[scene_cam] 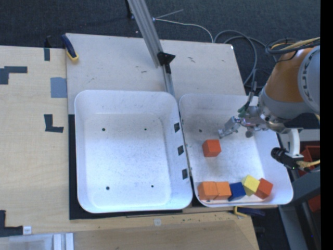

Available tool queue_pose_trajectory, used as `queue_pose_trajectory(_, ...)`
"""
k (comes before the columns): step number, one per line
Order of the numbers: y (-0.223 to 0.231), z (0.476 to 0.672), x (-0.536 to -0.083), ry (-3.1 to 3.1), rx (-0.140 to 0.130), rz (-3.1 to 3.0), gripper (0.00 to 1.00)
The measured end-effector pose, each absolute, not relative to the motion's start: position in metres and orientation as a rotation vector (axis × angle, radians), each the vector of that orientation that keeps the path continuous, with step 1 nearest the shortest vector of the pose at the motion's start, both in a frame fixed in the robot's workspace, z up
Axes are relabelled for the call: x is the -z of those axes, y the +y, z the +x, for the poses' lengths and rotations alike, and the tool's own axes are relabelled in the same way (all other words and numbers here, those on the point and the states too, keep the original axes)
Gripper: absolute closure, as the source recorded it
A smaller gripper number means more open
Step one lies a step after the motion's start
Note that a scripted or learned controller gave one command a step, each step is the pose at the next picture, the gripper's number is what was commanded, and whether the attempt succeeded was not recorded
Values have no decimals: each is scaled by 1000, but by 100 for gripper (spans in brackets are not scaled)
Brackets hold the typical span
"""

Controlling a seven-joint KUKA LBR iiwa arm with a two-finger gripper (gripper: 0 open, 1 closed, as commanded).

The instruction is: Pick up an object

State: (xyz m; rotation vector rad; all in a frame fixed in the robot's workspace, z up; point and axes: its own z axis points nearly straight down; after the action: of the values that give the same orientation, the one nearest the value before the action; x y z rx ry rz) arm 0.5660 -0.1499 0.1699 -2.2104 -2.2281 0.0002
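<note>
In the right bin (195, 108) an orange cube (211, 148) lies alone near the middle. Along that bin's front wall sit an orange block (215, 190), a blue block (237, 190), a yellow cube (251, 184) and an orange-red cube (264, 187) in a row. My gripper (235, 125) hangs over the right bin's right half, up and to the right of the lone orange cube and apart from it. Nothing shows between its fingers.
The left bin (125, 150) stands beside the right one. A slanted metal pole (148, 30) crosses the bench behind the bins. Cables (234, 35) lie at the back right. A blue and yellow clamp (69, 47) sits at the bench's back left corner.
</note>
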Motion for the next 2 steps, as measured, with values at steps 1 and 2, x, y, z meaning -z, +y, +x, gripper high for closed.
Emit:
queue_pose_trajectory(1, -133, 599, -191, -2228, 3, -2217, 0)
queue_pose_trajectory(2, -194, 595, -232, -2222, -2, -2228, 0)
